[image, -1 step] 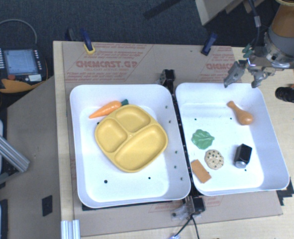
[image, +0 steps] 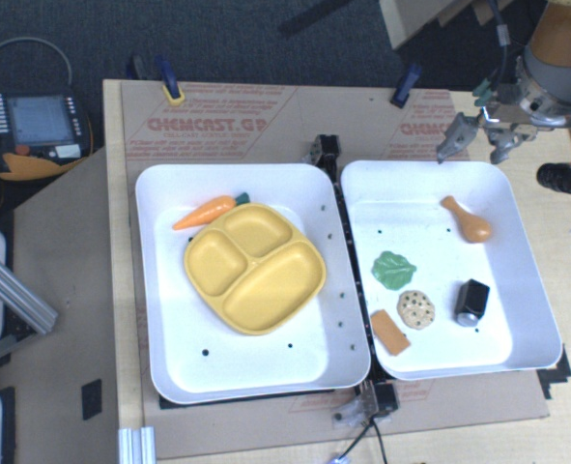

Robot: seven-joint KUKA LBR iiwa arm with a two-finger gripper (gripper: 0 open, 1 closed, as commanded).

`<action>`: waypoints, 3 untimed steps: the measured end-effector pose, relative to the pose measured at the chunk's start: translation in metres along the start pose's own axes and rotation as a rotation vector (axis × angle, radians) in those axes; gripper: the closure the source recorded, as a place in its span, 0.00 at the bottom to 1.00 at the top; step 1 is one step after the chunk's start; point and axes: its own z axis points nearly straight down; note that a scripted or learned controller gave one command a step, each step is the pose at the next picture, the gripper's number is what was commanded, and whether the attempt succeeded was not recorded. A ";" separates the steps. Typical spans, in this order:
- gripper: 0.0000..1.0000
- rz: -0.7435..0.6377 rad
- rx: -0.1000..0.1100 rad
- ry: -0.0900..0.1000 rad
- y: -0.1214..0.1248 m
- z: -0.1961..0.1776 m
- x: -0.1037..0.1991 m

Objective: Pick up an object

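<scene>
Counts: we count two white bins, one yellow divided plate, one carrot, one drumstick, one green leafy piece, one cookie, one black block, one orange-brown slab, and one gripper.
Hard to make out: we see the arm's orange band [image: 558,27] cut off by the top right corner, so little of the arm above it shows. The black block's faces are too dark for us to read its shape well. What sort of food the orange-brown slab is, we cannot tell.
Left bin [image: 159,288]: we find the yellow divided plate [image: 254,268], three compartments, lying flat and turned at an angle. The carrot [image: 205,212] lies just beside the plate's upper left edge, green end toward the right.
Right bin [image: 527,259]: we find five loose things. The drumstick [image: 468,219] lies near the far right part. The green leafy piece [image: 393,269] sits near the middle left. The cookie [image: 415,308] is below it, with the orange-brown slab [image: 389,332] just beside the cookie's lower left. The black block [image: 471,301] stands to the cookie's right, apart from it.
Gripper [image: 477,145]: we see it above the right bin's far edge, fingers spread apart with nothing between them, well apart from every object in the bin.
</scene>
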 end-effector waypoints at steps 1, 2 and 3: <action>0.00 0.000 0.006 0.001 -0.010 0.050 0.005; 0.00 0.000 0.002 0.001 -0.015 0.095 0.012; 0.00 -0.001 0.006 0.001 -0.013 0.139 0.013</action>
